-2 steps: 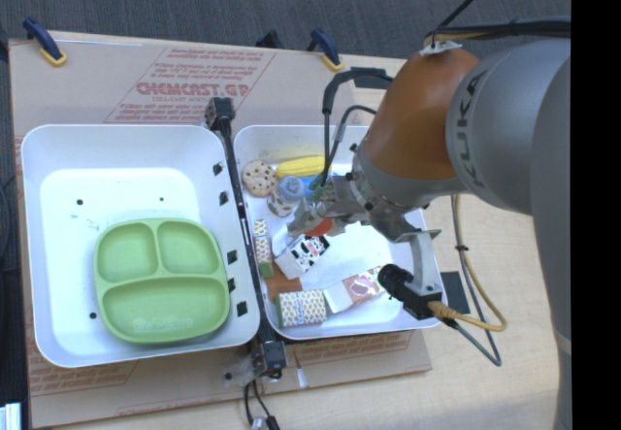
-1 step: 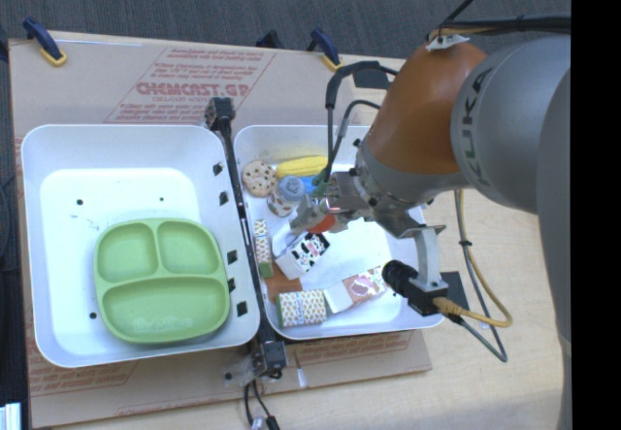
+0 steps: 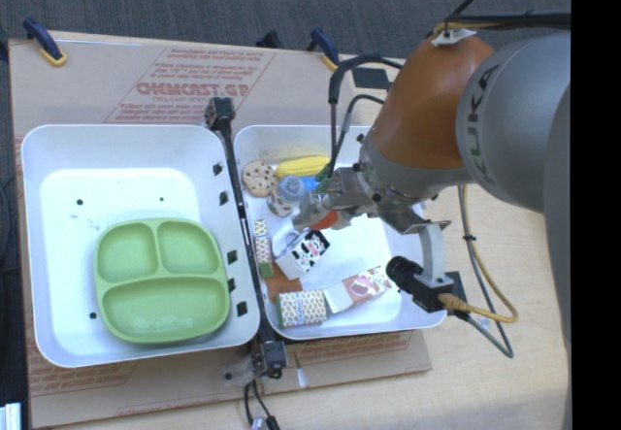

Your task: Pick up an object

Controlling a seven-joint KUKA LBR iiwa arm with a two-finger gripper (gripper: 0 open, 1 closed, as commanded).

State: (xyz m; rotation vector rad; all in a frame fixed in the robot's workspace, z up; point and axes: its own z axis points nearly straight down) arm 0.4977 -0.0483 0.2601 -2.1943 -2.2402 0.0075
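The right bin (image 3: 412, 319) holds several small items: a yellow banana (image 3: 302, 166), a round cookie (image 3: 256, 177), a small grey-blue object (image 3: 290, 193), a black-and-white cow-patterned piece (image 3: 310, 248), a patterned block (image 3: 303, 307), a pink-printed card (image 3: 367, 284) and a brown piece (image 3: 286, 269). My gripper (image 3: 325, 211) is low in the bin's middle, just right of the grey-blue object and above the cow-patterned piece. Something red-orange (image 3: 328, 220) shows at its tip. The arm's wrist hides the bin's right half.
The left bin (image 3: 39, 224) carries a green divided plate (image 3: 160, 279). A black divider (image 3: 236, 215) runs between the bins. Cardboard (image 3: 194, 79) lies under the bins, with clamps at the back edge. A cable (image 3: 485, 307) loops off the arm at the right.
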